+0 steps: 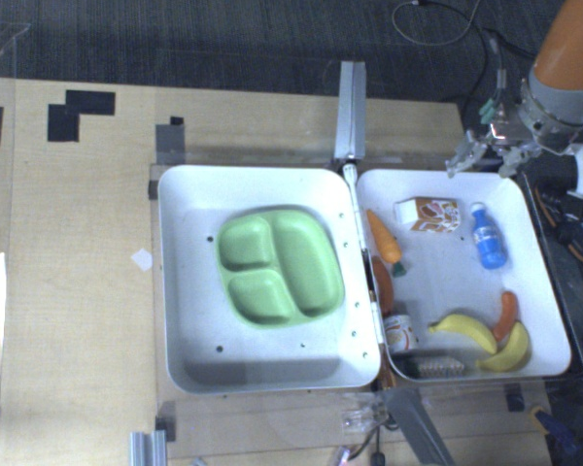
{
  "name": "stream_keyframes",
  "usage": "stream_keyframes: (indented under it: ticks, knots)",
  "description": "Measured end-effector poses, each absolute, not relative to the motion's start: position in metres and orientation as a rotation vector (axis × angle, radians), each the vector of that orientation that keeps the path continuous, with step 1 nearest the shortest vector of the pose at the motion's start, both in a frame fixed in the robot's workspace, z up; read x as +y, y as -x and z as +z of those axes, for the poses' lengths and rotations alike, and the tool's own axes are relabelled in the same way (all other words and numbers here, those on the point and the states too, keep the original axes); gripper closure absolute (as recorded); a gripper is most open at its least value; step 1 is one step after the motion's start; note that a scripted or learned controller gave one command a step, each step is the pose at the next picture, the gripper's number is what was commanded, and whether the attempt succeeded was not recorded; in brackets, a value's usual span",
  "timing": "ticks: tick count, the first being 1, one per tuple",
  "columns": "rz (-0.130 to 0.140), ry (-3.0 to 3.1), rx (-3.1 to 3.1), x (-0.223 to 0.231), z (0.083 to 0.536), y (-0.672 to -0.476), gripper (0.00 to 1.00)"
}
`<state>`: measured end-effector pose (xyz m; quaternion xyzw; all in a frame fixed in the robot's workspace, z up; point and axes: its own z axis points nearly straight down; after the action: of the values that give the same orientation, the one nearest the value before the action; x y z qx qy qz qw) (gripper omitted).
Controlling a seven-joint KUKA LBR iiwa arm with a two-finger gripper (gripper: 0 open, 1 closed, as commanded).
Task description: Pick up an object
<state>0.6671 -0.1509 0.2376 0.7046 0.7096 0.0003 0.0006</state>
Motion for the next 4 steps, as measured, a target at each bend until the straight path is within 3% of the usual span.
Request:
stream_keyframes:
  ticks: [1,2,3,4]
  knots:
    - [0.003,-2.070,2.357,-0.133,0.305,-0.671,0.00]
    - [0.000,-2.251,2.190,-0.145,0.178,-0.662,0.00]
    - [0.016,-2.113,2.306,-0.139,0.117,-0.672,0.00]
    - [0.060,-2.051,2.329,-0.143,0.109,-0.662,0.00]
